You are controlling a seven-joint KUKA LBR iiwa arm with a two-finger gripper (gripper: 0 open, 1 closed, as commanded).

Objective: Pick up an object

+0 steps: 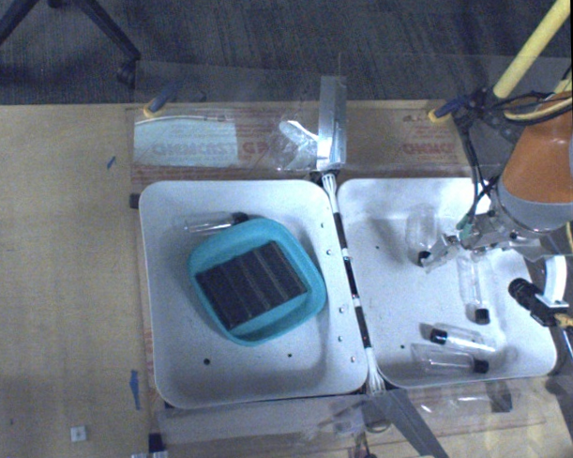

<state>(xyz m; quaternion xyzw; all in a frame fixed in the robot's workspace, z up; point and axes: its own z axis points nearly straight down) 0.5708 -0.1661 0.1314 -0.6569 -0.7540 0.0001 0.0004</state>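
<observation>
Your gripper (470, 238) hangs low over the right bin (394, 351), near its far right side; whether it is wide or narrow you cannot tell here. A clear tube (473, 289) lies just below it, and a clear cup (420, 230) sits just to its left. Two more tubes (452, 349) rest near the front wall. Choose the nearest tube, centre over its middle, and descend straight. The teal tray (257, 281) sits in the left bin (174, 354), well apart.

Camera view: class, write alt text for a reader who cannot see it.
The gripper hangs over the right bin among several clear tubes with dark caps. The left bin holds a teal tray with a dark ribbed insert.
</observation>
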